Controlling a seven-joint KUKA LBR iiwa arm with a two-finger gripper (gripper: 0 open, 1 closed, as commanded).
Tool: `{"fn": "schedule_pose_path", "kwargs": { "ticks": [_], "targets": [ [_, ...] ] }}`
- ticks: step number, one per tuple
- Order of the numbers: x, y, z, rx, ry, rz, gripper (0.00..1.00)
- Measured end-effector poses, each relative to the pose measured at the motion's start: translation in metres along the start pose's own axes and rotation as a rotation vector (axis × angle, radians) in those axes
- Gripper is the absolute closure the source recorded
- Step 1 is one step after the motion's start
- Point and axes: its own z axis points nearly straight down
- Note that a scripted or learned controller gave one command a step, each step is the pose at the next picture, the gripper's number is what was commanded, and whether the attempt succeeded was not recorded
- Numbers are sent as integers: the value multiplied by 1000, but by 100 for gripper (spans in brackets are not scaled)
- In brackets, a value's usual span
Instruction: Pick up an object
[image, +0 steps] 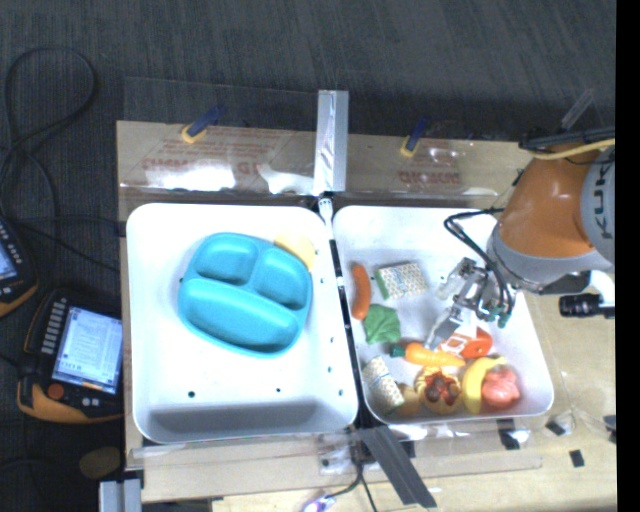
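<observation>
My gripper (443, 312) hangs low in the right bin (437, 222), reaching in from the right below the orange wrist band. Its fingers stand open with nothing between them. Just below the fingertips lies an orange carrot (430, 353), with a red and white piece (470, 346) beside it. To the left are a green leafy toy (381, 324), a red-orange sausage (360, 288) and a small speckled box (401, 280). A yellow banana (476, 380) and a red fruit (502, 388) lie in the bin's near right corner.
The left bin (160, 400) holds a blue divided plate (245, 292) with a yellow piece (297, 248) at its far edge. A divider wall (340, 320) separates the bins. More small toys (385, 385) crowd the right bin's near edge. A handheld pendant (75, 355) lies left of the bench.
</observation>
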Motion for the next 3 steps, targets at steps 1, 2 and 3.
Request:
{"fn": "schedule_pose_path", "kwargs": {
  "ticks": [1,2,3],
  "targets": [
    [0,0,0,0,0,0,0],
    [72,44,-41,0,2,174,0],
    [67,18,18,-5,-36,318,0]
  ]
}}
